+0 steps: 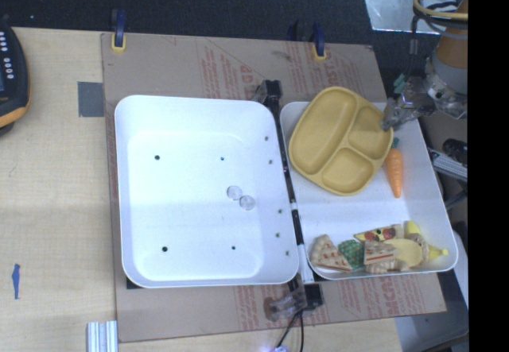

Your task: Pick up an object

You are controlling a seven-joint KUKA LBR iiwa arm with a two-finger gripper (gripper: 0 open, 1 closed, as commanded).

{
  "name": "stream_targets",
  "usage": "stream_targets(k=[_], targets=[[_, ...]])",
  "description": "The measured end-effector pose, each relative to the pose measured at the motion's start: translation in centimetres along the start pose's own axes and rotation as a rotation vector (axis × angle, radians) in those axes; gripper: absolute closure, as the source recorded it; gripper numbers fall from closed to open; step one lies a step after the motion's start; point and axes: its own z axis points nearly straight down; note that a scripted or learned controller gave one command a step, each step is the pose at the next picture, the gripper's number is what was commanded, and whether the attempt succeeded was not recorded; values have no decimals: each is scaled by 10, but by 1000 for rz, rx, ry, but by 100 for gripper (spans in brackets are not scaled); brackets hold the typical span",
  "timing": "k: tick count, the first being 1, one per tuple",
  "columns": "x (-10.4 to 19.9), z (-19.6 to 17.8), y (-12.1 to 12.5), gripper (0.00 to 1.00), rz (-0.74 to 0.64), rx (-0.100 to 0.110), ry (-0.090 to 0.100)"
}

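The right bin [436, 207] holds a yellow divided plate [338, 140] at its far end, tilted against the rim. An orange carrot [394, 172] lies just right of the plate. Along the near edge sits a cluster of toy food: a pizza slice [328, 253], a green piece [351, 250], a sandwich-like piece [380, 248] and a yellow banana [413, 249]. My gripper [395, 114] hangs at the bin's far right corner, beside the plate's right edge and above the carrot. Nothing shows between its fingers.
The left bin [199, 183] has two small clear round bits [240, 197] near its middle. A black and orange device [11, 72] lies at the bench's far left. Clamps [118, 31] pin the cardboard mat at the back edge.
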Motion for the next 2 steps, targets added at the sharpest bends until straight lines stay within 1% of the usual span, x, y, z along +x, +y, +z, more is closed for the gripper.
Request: stream_targets(k=[1,2], targets=[[-1,9,-1,100,1,1,0],[-1,6,0,100,-1,-1,0]])
